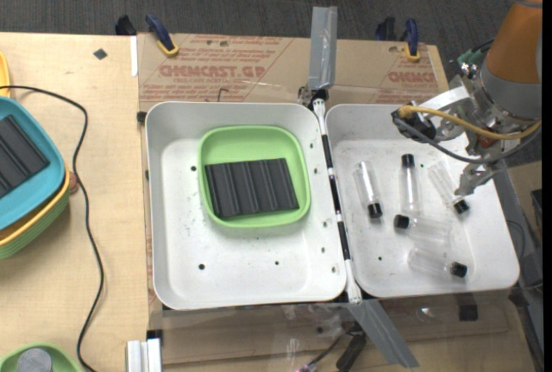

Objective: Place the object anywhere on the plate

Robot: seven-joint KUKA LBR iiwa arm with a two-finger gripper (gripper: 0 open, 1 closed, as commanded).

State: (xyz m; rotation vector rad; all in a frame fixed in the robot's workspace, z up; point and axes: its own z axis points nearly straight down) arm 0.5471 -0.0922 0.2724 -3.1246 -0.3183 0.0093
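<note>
step: approach. gripper over right bin, grip unclear. next: close on a tube, carry to green plate.

A square green plate with rounded corners sits flat in the left bin, toward its back half, with a dark ribbed rectangular mat lying on it. In the right bin lie several clear plastic vials with black caps: one near the bin's left side, one just beside it, one farther right, and one near the front.
</note>
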